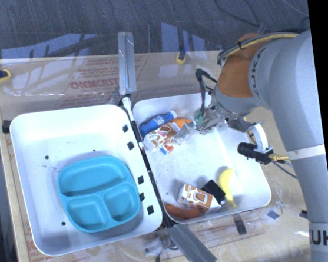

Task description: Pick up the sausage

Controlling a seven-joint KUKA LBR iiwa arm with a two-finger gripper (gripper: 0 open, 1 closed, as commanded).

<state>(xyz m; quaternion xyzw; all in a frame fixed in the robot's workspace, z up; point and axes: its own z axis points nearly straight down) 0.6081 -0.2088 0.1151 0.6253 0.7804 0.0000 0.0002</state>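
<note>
Under the carton [195, 197], sausage [180, 212] half hidden; end effector [203, 121] state unclear.

The sausage [183, 211] lies mostly under a small carton [195, 197] at the right bin's [252, 201] near wall; the gripper [203, 120] is too small and cluttered to read; the arm [287, 118] is cut off at the right.

Light blue plastic three-compartment tray [98, 193], yellow banana [226, 185], reddish-brown sausage [180, 211], orange-white patterned carton [195, 196], blue bottle [157, 122], shallow white bins [33, 173].
</note>
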